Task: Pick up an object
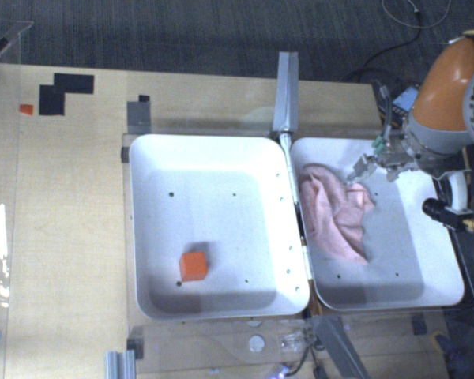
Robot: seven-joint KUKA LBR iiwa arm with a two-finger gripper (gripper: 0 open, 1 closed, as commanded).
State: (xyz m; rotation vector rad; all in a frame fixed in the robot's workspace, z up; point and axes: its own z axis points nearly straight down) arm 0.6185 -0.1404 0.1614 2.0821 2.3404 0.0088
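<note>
Two bins on surface (63, 251), side by side, divider between. Left bin (150, 156): orange cube (193, 266) near front-left, well clear of walls. Right bin (442, 287): pink cloth (336, 215) bunched against left wall, running from near back toward centre. Arm (450, 93) in from right, over back-right corner of right bin. Tool (371, 164) low over back of right bin, tip just beside upper right edge of cloth. Tool opening: cannot tell, metal parts too small and blurred; nothing seen held. Step judged: approach to cloth, grasp not yet made. Next move likely calls for short shift left and forward to put tool over a raised fold, then descent and closing on bunched fabric rather than flat bin floor. Edges: cloth close to divider wall, so little room on that side; open bin floor to right and front of cloth gives free approach. Cube has room all round, but lies across divider, farther reach.
</note>
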